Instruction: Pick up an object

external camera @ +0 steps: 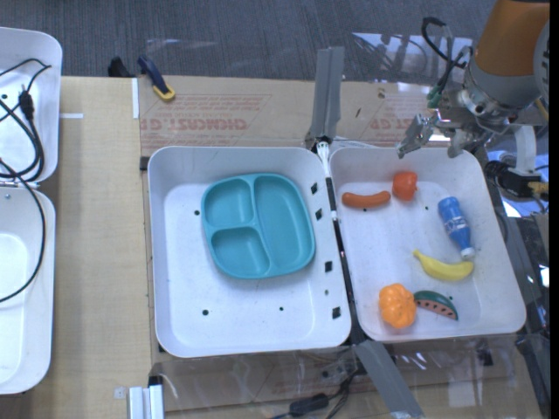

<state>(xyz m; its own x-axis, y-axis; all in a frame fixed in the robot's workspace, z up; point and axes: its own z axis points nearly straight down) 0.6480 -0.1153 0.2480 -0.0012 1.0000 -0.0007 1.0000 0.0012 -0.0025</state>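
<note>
Pincer [434, 135] hangs open above the right bin's [498, 234] small, round red-orange tomato [404, 185].

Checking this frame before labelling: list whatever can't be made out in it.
- Arm: cut off by the camera view's top and right edges; just the orange band and wrist are visible.
- Bottle: label too small to read.
- Cables on the left: they run off the left edge.
- Under the plate: the bin floor there is hidden.
</note>
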